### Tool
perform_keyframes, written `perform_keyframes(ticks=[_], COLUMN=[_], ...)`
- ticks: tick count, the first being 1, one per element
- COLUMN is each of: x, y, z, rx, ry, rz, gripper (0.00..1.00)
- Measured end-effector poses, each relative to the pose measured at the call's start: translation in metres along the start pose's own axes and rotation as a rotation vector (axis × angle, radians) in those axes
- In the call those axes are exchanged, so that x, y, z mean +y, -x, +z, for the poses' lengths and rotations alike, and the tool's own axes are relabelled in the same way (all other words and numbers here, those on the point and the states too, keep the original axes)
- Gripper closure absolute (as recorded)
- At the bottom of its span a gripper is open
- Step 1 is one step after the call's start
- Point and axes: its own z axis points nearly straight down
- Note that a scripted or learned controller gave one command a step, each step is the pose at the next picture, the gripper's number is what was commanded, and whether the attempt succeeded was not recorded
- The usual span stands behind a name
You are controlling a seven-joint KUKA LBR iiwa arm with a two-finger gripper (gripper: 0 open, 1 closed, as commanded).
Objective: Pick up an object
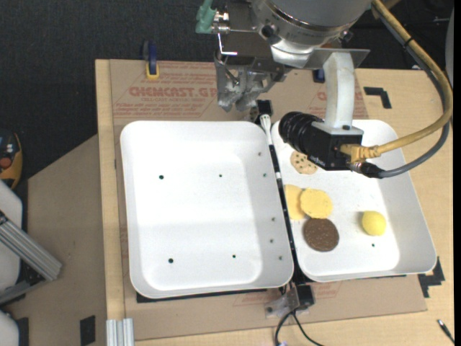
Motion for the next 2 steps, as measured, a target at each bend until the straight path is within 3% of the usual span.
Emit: perform_keyframes(ticks=[1,2], x=[-0.005,0.0], y=[0.002,0.0], z=[0.152,0.001], rx=[-0.017,-0.001], ry=[-0.034,-0.002], rz=[0.003,0.0], gripper=[1.0,1.0])
